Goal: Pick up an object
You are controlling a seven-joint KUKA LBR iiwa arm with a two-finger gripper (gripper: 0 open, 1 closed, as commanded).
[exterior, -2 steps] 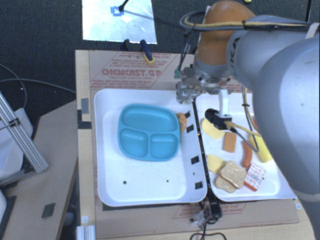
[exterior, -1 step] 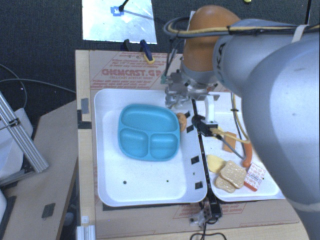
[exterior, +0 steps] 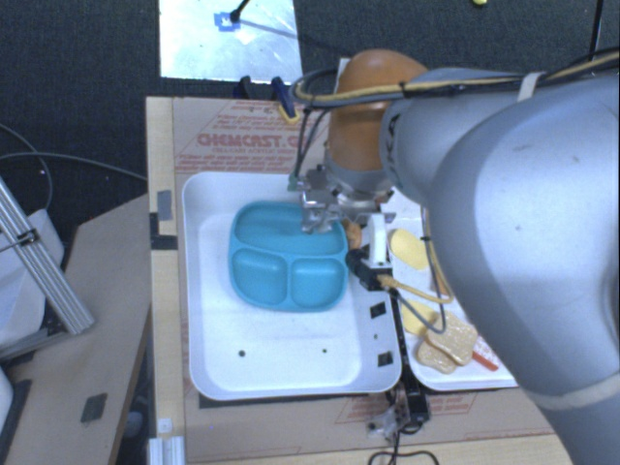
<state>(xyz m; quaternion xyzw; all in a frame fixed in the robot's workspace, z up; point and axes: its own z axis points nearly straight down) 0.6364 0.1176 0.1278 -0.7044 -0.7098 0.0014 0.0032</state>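
Bare white floor along the near rim of the left bin [exterior: 291, 376], toast-like piece [exterior: 448, 342] in right bin, blue divided plate [exterior: 286, 260] in left bin's far half, claw [exterior: 318, 216] at plate's far right edge, finger state indeterminate.
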